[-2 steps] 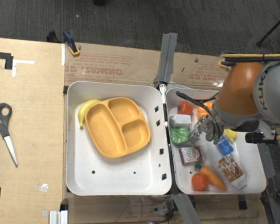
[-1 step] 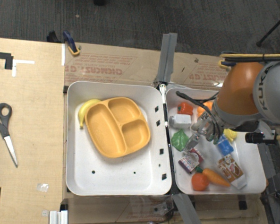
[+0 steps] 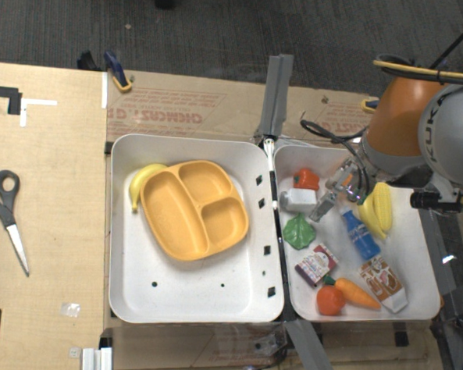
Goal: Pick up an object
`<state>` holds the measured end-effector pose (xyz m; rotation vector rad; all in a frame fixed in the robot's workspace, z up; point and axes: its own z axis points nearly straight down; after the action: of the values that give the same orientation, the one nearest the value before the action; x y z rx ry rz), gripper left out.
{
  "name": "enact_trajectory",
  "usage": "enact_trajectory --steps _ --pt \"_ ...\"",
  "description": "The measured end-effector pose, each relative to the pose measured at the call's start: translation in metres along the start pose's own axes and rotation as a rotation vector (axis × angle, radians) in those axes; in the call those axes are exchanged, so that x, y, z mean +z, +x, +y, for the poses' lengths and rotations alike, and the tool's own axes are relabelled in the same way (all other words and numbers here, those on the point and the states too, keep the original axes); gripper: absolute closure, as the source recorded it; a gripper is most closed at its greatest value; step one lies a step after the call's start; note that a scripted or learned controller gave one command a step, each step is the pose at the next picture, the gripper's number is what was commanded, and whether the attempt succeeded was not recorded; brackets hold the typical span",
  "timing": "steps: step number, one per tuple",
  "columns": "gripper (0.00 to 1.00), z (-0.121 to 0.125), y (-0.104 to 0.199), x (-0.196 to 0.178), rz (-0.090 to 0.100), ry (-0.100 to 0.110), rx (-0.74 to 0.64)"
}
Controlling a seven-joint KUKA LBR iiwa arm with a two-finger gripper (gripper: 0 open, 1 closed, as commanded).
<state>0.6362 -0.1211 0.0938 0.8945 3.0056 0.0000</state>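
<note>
Camera view shows our end effector [image 3: 330,196] low in the right bin [image 3: 420,305], its fingers slightly apart and holding nothing, tips just beside the white box [image 3: 299,199] and above the green piece [image 3: 298,232]. Around it we see a corn cob [image 3: 379,209], blue tube [image 3: 360,235], carrot [image 3: 357,293], tomato [image 3: 331,300] and two cartons. Further out, the left bin [image 3: 131,291] carries a yellow divided plate [image 3: 195,209] with a banana [image 3: 142,181] at its edge, and scissors [image 3: 8,212] lie on the table [image 3: 37,286].

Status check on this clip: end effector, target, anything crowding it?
End effector low in right bin, over white block. Nothing seen gripped. Green toy, red toy, blue tube close around.
</note>
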Motion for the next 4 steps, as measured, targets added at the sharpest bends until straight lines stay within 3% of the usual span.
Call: enact_trajectory --steps 1,2,3,4 --pt "0.0 -0.05 0.042 0.001 0.003 0.001 -0.02" --pt "0.0 -0.012 -0.003 0.0 0.0 0.0 0.029" --pt "0.0 -0.075 0.029 0.001 0.003 0.001 0.05" --pt "0.0 -0.029 -0.01 0.0 0.002 0.001 0.162"
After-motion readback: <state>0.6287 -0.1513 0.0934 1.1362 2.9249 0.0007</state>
